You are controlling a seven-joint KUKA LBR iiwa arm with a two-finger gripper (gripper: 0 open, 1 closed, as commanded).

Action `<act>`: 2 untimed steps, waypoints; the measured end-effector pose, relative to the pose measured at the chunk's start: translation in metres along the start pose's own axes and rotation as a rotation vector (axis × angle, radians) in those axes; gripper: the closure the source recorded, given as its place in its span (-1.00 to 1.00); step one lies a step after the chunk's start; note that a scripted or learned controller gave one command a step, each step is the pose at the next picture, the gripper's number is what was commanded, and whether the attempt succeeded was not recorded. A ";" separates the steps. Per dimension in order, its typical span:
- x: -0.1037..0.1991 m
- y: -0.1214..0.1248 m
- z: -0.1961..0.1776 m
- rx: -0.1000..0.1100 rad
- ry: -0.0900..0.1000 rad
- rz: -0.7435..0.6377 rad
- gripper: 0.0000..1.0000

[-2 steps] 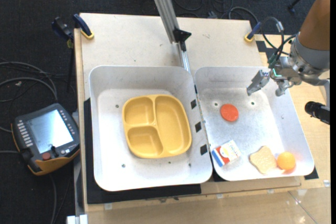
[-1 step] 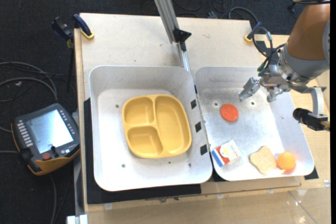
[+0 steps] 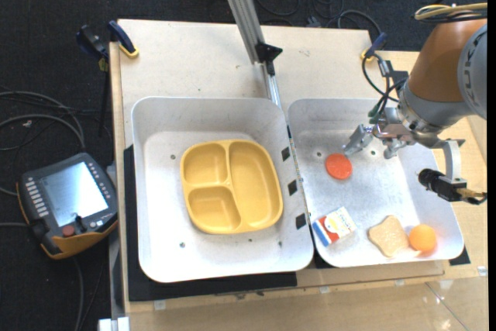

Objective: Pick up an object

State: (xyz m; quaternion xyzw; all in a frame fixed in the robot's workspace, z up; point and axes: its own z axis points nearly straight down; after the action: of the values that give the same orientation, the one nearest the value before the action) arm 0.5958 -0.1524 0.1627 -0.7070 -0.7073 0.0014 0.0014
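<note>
Metal two-finger gripper hangs spread and empty just above-right of the flat round red-orange disc in the right white bin; below it sit a small carton, toast slice and orange ball.

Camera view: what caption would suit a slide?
Gripper hovers above red disc in right bin; yellow tray sits left.

You see a yellow tray in a white bin — red disc, orange ball, tan bread, red-and-white carton.
</note>
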 end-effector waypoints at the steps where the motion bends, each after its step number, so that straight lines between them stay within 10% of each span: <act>1: 0.008 0.001 0.047 0.001 0.001 -0.002 -1.00; 2: 0.007 0.003 0.034 -0.005 -0.001 0.000 1.00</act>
State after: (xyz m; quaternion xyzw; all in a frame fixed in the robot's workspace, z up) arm 0.5984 -0.1451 0.1291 -0.7070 -0.7072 -0.0002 -0.0006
